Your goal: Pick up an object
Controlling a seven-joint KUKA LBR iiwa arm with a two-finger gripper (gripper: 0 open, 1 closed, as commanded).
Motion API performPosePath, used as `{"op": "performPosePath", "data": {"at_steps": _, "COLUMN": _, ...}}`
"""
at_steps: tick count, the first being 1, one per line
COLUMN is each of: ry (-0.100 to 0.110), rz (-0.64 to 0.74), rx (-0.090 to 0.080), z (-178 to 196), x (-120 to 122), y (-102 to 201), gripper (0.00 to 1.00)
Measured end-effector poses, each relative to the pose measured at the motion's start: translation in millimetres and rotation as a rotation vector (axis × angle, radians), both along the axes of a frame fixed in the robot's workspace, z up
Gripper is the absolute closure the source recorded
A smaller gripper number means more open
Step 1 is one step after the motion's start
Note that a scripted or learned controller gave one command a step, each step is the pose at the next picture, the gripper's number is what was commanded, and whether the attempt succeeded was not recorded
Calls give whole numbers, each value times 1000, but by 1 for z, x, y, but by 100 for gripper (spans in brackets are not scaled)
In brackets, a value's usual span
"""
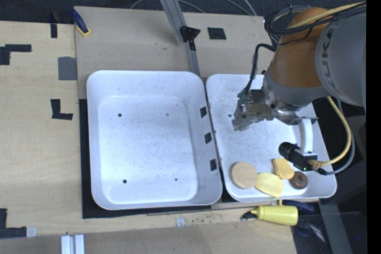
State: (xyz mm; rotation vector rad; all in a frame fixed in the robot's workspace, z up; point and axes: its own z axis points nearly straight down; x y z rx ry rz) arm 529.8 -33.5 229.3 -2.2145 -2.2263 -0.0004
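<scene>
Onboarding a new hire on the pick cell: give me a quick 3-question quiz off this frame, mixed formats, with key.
1. True or false: the tool hangs over the right bin.
2. Multiple choice: where in that bin do the loose items lie? A) far edge B) middle C) near edge, toward the right corner.
3. Fill in: the yellow-handled tool lies on the bench just outside the bin's ____ rim.

Key
1. True. It is above the bin's bare upper part, apart from the items.
2. C. The tan disc, yellow piece and small brown piece cluster there.
3. Near.
</scene>
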Motion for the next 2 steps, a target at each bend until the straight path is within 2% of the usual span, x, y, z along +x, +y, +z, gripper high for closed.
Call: {"op": "performPosePath", "data": {"at_steps": 2, "ry": -1, "rz": 0, "rx": 0, "z": 11, "x": 16, "y": 114, "gripper": 100}}
